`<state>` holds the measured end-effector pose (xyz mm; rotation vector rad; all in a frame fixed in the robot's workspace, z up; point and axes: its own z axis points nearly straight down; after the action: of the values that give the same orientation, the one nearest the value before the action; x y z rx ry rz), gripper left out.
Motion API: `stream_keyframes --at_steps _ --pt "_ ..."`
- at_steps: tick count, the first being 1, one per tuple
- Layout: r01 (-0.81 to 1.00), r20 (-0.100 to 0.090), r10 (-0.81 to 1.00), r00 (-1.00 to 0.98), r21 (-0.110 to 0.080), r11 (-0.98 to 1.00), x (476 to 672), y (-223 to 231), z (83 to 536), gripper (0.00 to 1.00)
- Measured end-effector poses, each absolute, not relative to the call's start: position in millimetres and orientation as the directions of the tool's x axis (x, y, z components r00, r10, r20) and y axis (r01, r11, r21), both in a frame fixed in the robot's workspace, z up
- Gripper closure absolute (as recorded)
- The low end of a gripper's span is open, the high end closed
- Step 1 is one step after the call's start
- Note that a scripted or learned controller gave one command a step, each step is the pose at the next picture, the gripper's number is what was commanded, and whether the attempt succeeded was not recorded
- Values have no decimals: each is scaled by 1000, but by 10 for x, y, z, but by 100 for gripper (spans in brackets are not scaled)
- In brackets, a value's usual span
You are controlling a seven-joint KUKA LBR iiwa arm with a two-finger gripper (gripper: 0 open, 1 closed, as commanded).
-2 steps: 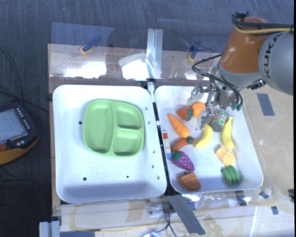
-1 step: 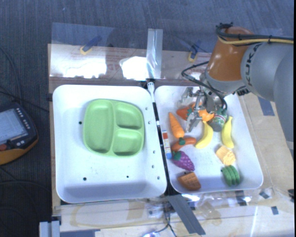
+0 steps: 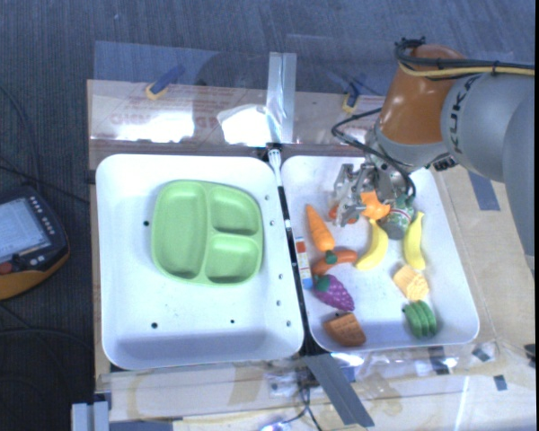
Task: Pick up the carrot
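Note:
The carrot (image 3: 319,228) is a long orange toy lying at a slant near the left wall of the right bin (image 3: 458,281). My gripper (image 3: 352,201) hangs over the upper middle of that bin, just right of the carrot's upper end and a little above it. Nothing of the carrot lies between the gripper's parts. A small orange piece (image 3: 375,207) sits right beside the gripper on its right. The grey arm with its orange band (image 3: 418,97) comes in from the upper right.
The right bin also holds two bananas (image 3: 375,246) (image 3: 415,241), purple grapes (image 3: 334,291), a short orange and green toy (image 3: 336,259), a brown piece (image 3: 346,330), a green item (image 3: 419,318) and a yellow item (image 3: 411,283). A green divided plate (image 3: 207,232) lies in the left bin (image 3: 126,330).

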<state>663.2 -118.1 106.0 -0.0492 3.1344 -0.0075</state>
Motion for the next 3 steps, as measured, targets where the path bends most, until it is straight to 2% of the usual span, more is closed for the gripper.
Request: stream_keyframes --at_steps 1,2,3 --pt "25 -14 25 -1000 -1 1000 6713 -1028 2625 100" --pt "-16 -13 -16 -1000 -6 1000 6609 -1961 4296 100" --pt "-27 10 -27 -1000 2 1000 6671 -2225 2332 100"
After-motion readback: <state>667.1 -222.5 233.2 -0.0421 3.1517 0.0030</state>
